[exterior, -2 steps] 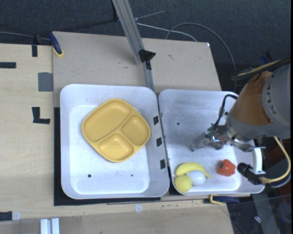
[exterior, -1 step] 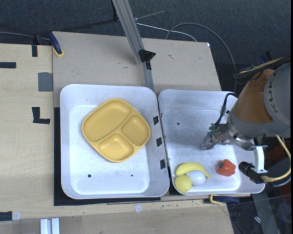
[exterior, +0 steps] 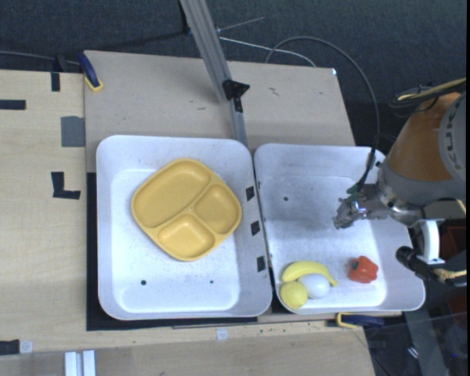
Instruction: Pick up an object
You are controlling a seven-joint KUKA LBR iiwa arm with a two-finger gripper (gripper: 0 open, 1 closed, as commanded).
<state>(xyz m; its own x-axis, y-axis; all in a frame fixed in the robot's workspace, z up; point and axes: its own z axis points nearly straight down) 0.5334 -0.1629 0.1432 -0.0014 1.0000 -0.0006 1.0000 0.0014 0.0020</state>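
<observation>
- Wooden desk (exterior: 164,92) carries two white bins side by side.
- Left bin (exterior: 113,210): yellow divided plate (exterior: 186,208), lying flat.
- Right bin (exterior: 313,178), front edge: yellow banana (exterior: 307,270) touching a white ball (exterior: 318,287) and a yellow lemon (exterior: 293,294); red pepper (exterior: 363,269) near them, apart.
- My fingers (exterior: 346,212) hover over the right bin's bare middle, above the pepper; whether spread or pressed together, cannot tell.

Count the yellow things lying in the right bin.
2, both near its front left corner: a yellow banana and a yellow lemon just below it, beside a white egg. Nothing appears hidden behind them.
</observation>
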